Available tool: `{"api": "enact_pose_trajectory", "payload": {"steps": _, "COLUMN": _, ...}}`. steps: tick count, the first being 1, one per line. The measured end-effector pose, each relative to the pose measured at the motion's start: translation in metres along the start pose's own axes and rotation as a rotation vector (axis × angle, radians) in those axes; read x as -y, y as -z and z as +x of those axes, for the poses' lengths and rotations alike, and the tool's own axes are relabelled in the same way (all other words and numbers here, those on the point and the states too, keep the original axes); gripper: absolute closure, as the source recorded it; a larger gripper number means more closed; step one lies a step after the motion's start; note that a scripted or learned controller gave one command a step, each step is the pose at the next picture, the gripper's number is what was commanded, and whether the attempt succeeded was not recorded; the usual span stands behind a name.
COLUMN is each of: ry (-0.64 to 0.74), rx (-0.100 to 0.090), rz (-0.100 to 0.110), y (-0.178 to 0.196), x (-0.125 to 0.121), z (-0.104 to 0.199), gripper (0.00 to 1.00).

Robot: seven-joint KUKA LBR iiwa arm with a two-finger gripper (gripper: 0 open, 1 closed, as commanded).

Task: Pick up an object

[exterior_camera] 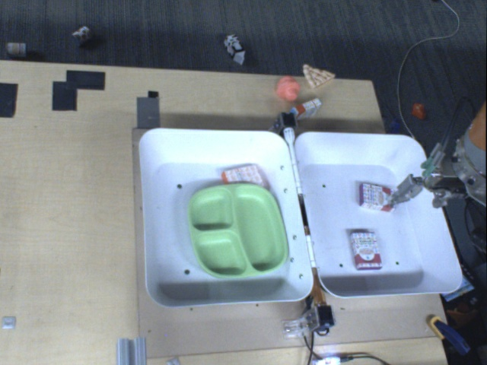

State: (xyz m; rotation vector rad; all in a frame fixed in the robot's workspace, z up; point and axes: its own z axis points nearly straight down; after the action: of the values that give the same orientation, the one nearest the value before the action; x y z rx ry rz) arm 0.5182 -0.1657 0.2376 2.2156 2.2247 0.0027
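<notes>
A: Going left to right, what is on the bench?

B: Two shallow white plastic bins side by side. The left bin [156,204] holds one pale green divided tray [237,230] with three compartments, and one small red-and-white printed packet [245,175] lies partly tucked under the tray's far edge.

A: And the right bin [426,268]?

B: Two more small red-and-white packets. The farther packet [372,195] lies near the middle, the nearer packet [366,249] sits towards the front, and they lie apart. That makes three packets in all.

A: Where is the arm's end?

B: The grey two-finger gripper [397,195] reaches in from the right, its tip just beside the farther packet's right edge. Whether it touches is unclear, and I cannot tell how the gripper is set.
</notes>
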Motion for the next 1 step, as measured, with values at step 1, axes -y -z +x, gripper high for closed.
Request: {"api": "enact_pose_trajectory", "payload": {"steps": 1, "ry": 0.000, "rx": 0.000, "rz": 0.000, "y": 0.0000, "x": 0.0000, "z": 0.0000, "gripper": 0.00}}
